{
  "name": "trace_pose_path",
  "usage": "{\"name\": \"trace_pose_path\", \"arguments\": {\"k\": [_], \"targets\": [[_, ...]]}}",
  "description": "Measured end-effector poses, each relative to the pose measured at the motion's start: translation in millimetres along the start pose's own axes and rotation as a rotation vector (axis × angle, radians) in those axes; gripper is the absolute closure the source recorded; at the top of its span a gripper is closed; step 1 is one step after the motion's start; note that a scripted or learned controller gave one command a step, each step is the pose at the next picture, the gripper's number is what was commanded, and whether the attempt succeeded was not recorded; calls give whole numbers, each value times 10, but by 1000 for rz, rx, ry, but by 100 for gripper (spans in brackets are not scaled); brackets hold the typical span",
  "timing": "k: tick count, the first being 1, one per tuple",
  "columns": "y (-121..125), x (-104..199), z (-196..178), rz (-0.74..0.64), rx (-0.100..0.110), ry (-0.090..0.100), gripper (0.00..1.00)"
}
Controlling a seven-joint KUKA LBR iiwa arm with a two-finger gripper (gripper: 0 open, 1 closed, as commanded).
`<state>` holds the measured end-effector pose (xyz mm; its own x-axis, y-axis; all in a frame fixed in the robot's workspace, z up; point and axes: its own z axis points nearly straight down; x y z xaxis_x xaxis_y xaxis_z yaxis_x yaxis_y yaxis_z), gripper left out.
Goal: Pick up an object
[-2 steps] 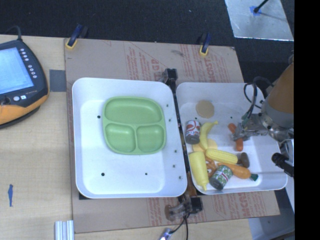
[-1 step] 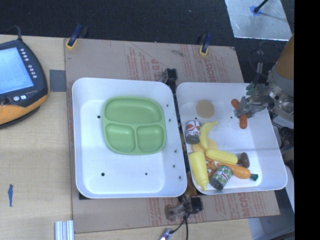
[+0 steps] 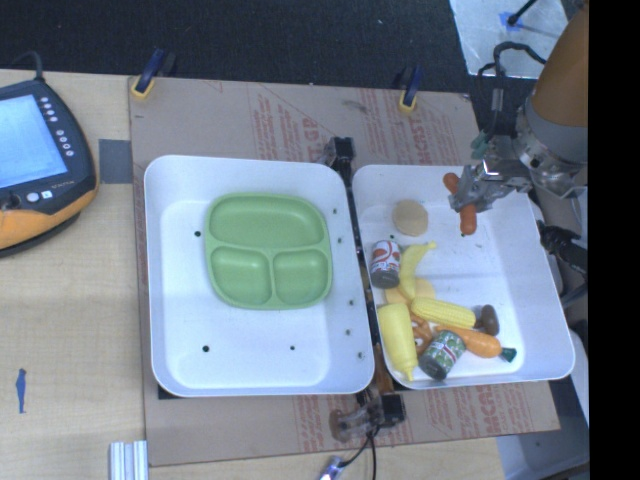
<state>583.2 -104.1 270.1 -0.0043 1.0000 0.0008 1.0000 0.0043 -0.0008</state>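
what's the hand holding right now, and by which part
The hand appears to hold a small orange-red sausage by its upper end, the rest hanging down over the right bin. The contact itself is small and hard to confirm.

Gripper (image 3: 468,206) hanging over right bin (image 3: 540,268), far corner; small orange-red sausage (image 3: 467,218) sitting between its fingers, tilted near upright. Second red piece (image 3: 452,181) lying just behind. Tan disc (image 3: 410,217), can (image 3: 385,262), banana (image 3: 412,265), corn (image 3: 443,313), carrot (image 3: 478,343) crowding the bin's near-left side. Green tray (image 3: 270,250) resting in left bin (image 3: 170,358). Pendant (image 3: 40,163) lying at bench's left.
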Motion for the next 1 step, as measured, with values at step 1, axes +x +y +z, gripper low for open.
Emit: {"name": "trace_pose_path", "arguments": {"k": [1], "targets": [[-281, 520, 178, -1, 3, -1, 100]]}}
